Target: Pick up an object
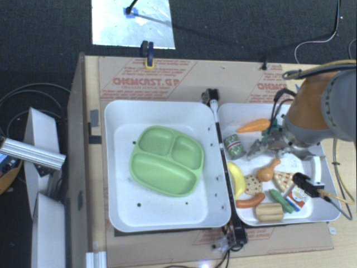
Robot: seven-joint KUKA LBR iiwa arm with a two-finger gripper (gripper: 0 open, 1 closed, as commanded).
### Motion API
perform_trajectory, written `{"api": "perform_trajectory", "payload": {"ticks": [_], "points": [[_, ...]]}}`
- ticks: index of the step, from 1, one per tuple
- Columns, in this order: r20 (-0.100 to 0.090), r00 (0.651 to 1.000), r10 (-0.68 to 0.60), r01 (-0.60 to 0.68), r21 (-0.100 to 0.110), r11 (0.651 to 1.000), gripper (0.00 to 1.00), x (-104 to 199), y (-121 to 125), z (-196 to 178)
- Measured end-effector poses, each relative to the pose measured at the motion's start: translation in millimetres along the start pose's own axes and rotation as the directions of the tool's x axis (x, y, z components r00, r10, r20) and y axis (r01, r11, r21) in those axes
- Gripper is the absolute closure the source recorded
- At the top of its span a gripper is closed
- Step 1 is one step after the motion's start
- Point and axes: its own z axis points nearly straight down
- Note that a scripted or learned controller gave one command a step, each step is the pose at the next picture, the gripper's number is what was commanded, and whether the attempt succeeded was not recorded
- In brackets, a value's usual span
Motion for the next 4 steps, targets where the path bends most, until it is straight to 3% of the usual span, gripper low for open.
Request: {"api": "perform_trajectory", "payload": {"ticks": [1, 2, 3, 4], "points": [[0.005, 1.0, -0.005, 0.005, -0.014, 1.0, 0.0, -39, 59, -2], [0.0, 1.0, 0.0, 0.0, -0.001, 1.0, 0.0, -27, -15, 0], [0.004, 1.0, -0.007, 0.007, -0.015, 1.0, 0.0, -39, 58, -2], [-0.001, 1.0, -0.003, 0.003, -0.002, 1.0, 0.0, 2, -23, -29]]}}
